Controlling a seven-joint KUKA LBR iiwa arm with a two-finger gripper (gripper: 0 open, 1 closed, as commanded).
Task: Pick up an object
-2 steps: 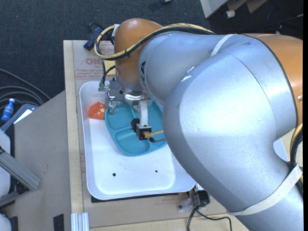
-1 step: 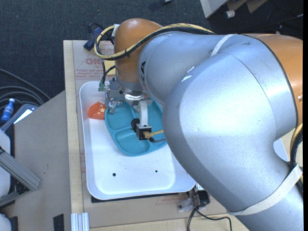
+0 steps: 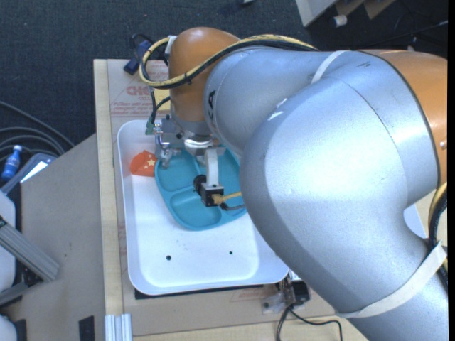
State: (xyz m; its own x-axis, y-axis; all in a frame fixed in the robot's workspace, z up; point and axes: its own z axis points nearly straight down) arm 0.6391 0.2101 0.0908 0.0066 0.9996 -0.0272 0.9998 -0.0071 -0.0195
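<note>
A teal divided tray (image 3: 188, 208) lies in the white bin (image 3: 192, 268), toward its far end (the arm (image 3: 334, 148) hides the tray's right part). A small orange piece (image 3: 142, 164) sits just beside the tray's far corner. The gripper (image 3: 165, 153) hangs over that corner, close to the orange piece. Whether it is open or closed cannot be told.

My 1 arm (image 3: 334, 162) shows fat glossy grey casings, an orange dome (image 3: 195, 59) near the wrist, yellow cable (image 3: 277, 40) looped across it.
</note>
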